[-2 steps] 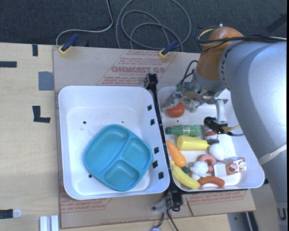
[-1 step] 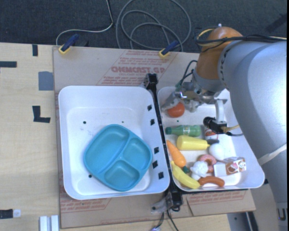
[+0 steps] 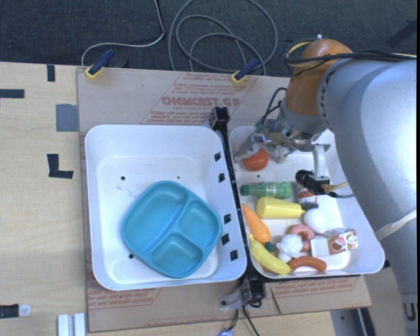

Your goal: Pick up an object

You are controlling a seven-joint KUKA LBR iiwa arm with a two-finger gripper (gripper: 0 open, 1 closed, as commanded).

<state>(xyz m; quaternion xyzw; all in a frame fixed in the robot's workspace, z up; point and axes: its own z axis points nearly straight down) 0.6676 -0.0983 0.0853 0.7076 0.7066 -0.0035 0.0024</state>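
Observation:
My gripper (image 3: 261,144) hangs over the far left corner of the right bin (image 3: 367,238), at the end of the grey arm with its orange band (image 3: 315,61). Directly under it, touching or nearly touching, lies a red tomato (image 3: 256,162). Nearer the camera in the same bin are a green bottle (image 3: 267,189), a yellow cylinder (image 3: 278,207), an orange carrot (image 3: 255,222), a yellow banana (image 3: 264,255), a sausage (image 3: 308,263), a small milk carton (image 3: 342,241) and a white egg-like piece (image 3: 320,219).
The left bin (image 3: 101,152) holds a blue divided plate (image 3: 171,227). A black clip strip (image 3: 227,187) runs between the two bins. Cables (image 3: 217,26) loop on the dark floor behind the bench. The arm's bulk covers the right bin's right side.

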